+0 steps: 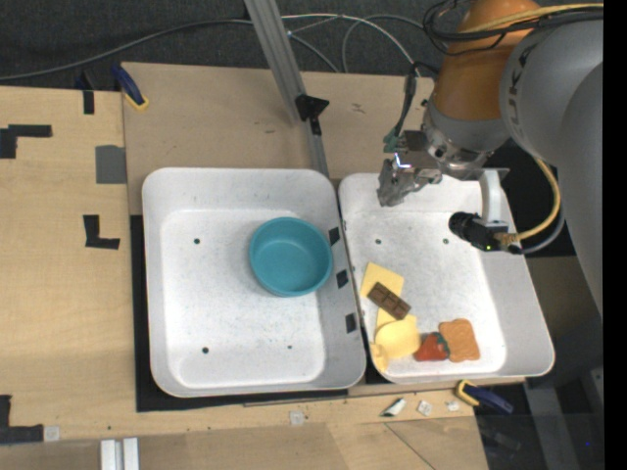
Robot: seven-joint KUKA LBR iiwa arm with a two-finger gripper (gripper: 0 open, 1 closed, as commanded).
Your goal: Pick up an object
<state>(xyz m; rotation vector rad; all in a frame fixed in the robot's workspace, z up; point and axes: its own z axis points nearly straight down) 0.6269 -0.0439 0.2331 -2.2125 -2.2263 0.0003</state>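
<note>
Nearest, at the front of the right bin (pixel 509 306), lie the candidates: a yellow block (pixel 395 341), a brown bar (pixel 392 305), a red piece (pixel 431 347), an orange piece (pixel 459 340). None lifted. At that bin's far edge, the tool (pixel 394 189) hangs above; its grip state cannot be told. Pick not yet begun.

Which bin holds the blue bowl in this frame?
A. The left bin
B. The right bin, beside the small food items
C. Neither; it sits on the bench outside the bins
A. The blue bowl sits alone near the middle of the left bin, while the small food items are clustered at the near end of the right bin.
</note>
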